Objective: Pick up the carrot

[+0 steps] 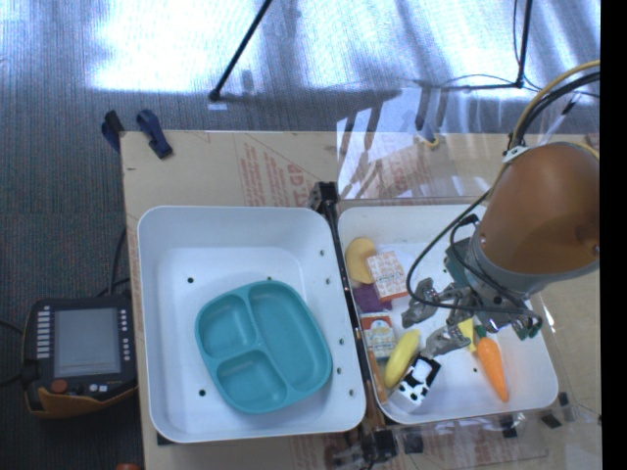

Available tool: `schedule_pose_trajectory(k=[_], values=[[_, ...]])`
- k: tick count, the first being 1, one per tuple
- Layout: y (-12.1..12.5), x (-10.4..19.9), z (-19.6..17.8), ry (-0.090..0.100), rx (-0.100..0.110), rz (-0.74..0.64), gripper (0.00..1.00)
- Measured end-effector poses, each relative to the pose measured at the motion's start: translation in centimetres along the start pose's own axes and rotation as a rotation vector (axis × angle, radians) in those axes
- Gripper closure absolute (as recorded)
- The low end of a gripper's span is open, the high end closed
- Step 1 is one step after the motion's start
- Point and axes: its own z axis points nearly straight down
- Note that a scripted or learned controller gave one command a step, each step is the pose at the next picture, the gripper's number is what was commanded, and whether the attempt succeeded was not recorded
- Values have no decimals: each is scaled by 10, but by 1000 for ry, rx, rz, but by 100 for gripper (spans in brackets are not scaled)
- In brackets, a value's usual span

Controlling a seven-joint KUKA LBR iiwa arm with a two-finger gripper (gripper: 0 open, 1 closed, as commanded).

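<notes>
The orange carrot (493, 367) with a green top lies in the right bin (534, 385), near its front right corner, pointing toward the front. My gripper (437, 324) hangs over the middle of that bin, just left of the carrot's green end. It looks open, with nothing between its fingers. The arm's orange band hides the bin's right rear part.
A yellow banana (402, 357), a black-and-white spotted block (419, 381), small food boxes (387, 274), a purple piece (368, 298) and a yellow item (360, 258) crowd the right bin's left half. The left bin (171, 262) holds a teal divided plate (263, 346).
</notes>
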Motion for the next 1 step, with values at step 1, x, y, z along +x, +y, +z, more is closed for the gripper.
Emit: schedule_pose_trajectory(k=[1], values=[[-81,1,-28,0,2,-8,100]])
